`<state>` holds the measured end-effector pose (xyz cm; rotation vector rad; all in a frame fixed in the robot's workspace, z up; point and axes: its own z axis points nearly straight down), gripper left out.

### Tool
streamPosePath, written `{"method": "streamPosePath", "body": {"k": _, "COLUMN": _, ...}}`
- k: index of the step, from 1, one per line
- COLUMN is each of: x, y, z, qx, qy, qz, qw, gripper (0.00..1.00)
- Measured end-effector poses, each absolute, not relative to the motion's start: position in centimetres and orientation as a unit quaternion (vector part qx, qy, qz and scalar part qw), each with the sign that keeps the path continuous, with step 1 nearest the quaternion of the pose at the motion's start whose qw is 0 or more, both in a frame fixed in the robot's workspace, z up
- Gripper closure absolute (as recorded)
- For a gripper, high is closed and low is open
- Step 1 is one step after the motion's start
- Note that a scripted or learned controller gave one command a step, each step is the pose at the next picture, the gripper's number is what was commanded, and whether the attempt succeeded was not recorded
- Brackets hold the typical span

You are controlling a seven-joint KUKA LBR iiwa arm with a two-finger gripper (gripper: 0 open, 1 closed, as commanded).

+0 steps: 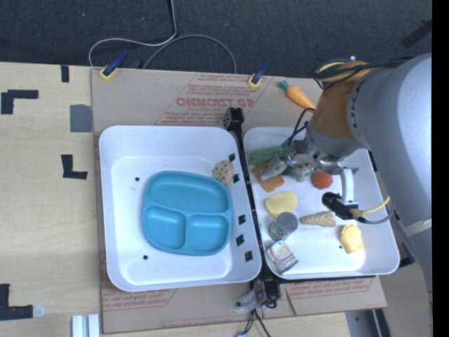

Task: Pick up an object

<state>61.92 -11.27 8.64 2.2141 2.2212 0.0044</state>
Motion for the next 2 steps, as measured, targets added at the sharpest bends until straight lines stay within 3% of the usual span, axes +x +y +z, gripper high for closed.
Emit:
{"method": "streamPosePath", "body": {"k": 1, "x": 66.8, "y": -10.3, "z": 8.6, "qx": 0.705, "qy": 0.709, "qz": -0.0059, "qw": -0.002, "gripper": 0.0}}
{"method": "streamPosePath", "body": {"k": 2, "x": 66.9, "y": -10.3, "z": 9.7, "qx": 0.707, "qy": 0.708, "qz": -0.0021, "qw": 0.002, "gripper": 1.0}}
